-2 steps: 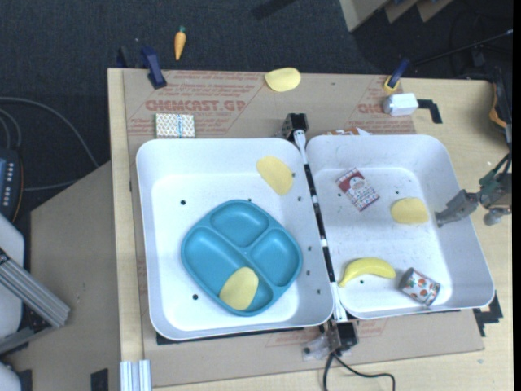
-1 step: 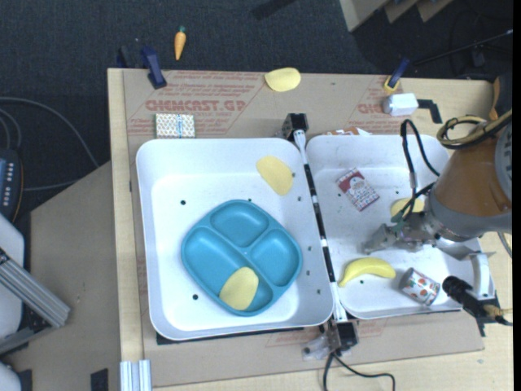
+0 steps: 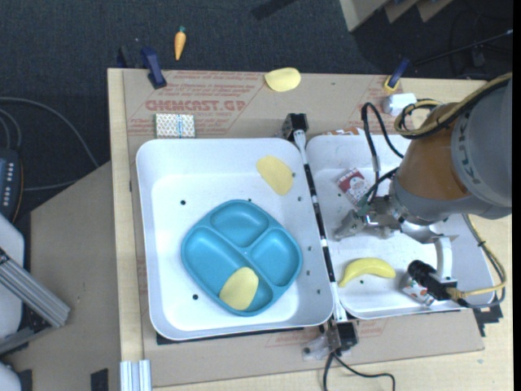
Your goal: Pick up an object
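My gripper (image 3: 350, 225) hangs low over the right bin (image 3: 383, 301), near its left wall, at the end of the grey arm with the orange band. A yellow banana (image 3: 366, 270) lies just below and in front of it, apart from it. Behind the gripper lies a red and white packet (image 3: 352, 182). A small black, red and white object (image 3: 423, 283) sits to the banana's right. I see nothing held at the gripper's tip.
The left bin (image 3: 163, 218) holds a blue divided plate (image 3: 240, 247) with a yellow piece (image 3: 239, 288) in it, and another yellow piece (image 3: 275, 174) lies near the bin's back right corner. On the bench behind are a yellow lump (image 3: 282, 79) and a blue clip (image 3: 152, 68).
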